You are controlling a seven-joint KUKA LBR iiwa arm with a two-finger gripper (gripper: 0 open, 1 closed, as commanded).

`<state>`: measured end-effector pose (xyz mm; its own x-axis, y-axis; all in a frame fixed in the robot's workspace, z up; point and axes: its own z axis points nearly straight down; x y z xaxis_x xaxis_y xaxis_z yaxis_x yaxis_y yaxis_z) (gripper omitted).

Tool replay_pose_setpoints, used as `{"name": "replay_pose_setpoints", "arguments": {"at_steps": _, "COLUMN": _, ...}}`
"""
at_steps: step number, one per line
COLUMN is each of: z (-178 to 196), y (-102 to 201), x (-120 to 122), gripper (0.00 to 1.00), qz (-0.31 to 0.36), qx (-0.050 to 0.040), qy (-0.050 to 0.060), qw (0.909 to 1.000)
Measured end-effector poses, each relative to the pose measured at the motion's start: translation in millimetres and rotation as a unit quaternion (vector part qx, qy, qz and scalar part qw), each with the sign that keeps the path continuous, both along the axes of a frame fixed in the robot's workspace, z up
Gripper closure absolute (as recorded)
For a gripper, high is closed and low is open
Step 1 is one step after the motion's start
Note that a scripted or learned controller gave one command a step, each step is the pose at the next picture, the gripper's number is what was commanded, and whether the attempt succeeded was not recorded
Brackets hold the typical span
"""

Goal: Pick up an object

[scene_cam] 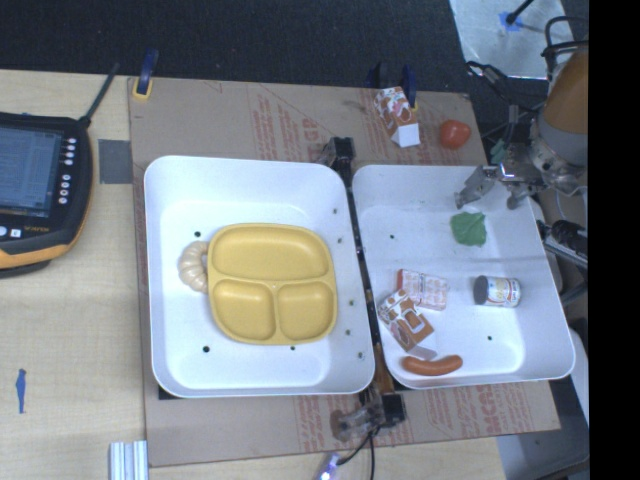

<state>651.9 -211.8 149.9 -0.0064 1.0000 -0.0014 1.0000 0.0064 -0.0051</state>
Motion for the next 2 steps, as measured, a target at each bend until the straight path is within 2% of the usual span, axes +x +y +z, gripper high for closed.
{"name": "replay_pose_setpoints", "arguments": {"at_steps": 1, "z": -59, "y": 1, "x": -11, "gripper": 0.0, "qz": 0.0, "qx": 0.0002, "qy": 0.0, "qw": 1.0}}
{"name": "replay_pose_setpoints", "arguments": {"at_steps": 2, "z": -47, "y": 0, "x": -10, "gripper": 1.0, "qz": 0.001, "qx": -0.0001, "qy": 0.0, "qw": 1.0}}
